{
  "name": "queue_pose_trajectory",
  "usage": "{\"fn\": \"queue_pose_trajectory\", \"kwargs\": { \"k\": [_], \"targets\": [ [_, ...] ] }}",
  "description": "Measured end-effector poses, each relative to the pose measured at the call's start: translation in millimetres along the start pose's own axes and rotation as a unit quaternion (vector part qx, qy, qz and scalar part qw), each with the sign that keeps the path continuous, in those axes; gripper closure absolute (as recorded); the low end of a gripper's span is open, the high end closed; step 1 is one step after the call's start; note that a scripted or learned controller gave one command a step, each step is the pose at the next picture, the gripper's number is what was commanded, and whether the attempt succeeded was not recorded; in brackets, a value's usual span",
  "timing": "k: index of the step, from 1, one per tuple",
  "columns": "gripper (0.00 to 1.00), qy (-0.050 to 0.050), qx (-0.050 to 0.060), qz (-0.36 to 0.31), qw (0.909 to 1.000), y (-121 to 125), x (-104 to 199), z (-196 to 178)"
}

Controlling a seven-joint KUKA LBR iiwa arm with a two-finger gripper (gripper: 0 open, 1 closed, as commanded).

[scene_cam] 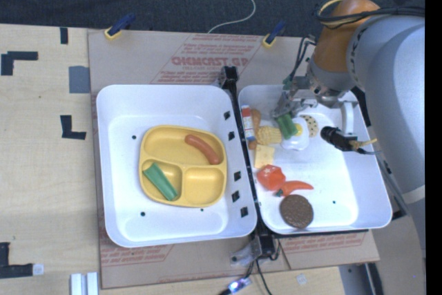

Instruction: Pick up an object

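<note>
My gripper [284, 109] is down in the back of the right bin [349, 193], over a pile of toy food. A green piece [286, 125] lies right at its tip, touching a white piece [298, 139]; whether it is gripped is hidden. A corn cob [268, 135], a yellow slab [264, 156] and a small red-capped bottle [247, 122] lie just to the left. Nearer the front sit a red pepper [272, 177] and a round brown patty [297, 211].
The left bin [114, 169] holds a yellow divided plate [202, 187] with a sausage [204, 148] and a green vegetable [161, 181] in its compartments. A black divider [236, 148] runs between the bins. The right bin's front right floor is bare.
</note>
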State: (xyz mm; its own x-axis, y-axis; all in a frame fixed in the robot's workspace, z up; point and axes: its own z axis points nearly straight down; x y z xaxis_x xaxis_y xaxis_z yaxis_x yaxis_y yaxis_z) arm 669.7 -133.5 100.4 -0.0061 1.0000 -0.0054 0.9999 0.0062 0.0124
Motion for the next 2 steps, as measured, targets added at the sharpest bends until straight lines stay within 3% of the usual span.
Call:
{"fn": "queue_pose_trajectory", "kwargs": {
  "k": [2],
  "targets": [
    [1.0, 0.002, 0.004, 0.002, 1.0, 12, -10, -118]
  ]
}}
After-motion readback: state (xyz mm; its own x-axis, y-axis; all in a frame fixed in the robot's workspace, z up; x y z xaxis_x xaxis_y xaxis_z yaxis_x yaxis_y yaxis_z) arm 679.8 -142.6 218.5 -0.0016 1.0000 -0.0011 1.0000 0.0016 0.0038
